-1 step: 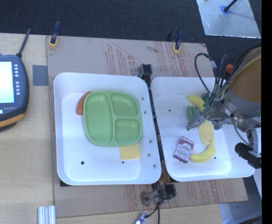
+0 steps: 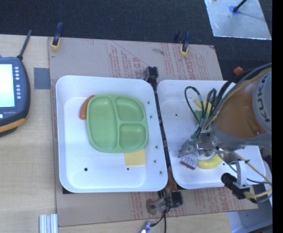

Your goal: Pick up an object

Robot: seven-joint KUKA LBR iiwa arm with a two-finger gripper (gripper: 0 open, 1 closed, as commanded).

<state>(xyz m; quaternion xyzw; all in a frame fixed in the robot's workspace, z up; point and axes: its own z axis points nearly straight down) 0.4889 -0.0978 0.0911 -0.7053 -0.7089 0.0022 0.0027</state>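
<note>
Low in the right bin (image 2: 180, 178), toward the frame's lower right, the tool (image 2: 196, 148) sits down among a small wrapped packet (image 2: 189, 161) and a yellow banana-like piece (image 2: 209, 163). Whether it is open or closed I cannot tell; the arm's wrist (image 2: 238, 118) covers it. It could nudge both and lift neither. Farther left, a green divided plate (image 2: 117, 123) hides most of an orange item (image 2: 84, 108).

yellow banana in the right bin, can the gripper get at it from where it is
Probably yes: the gripper hangs low in the right bin, just beside the banana, with only a small wrapped packet close by.
</note>
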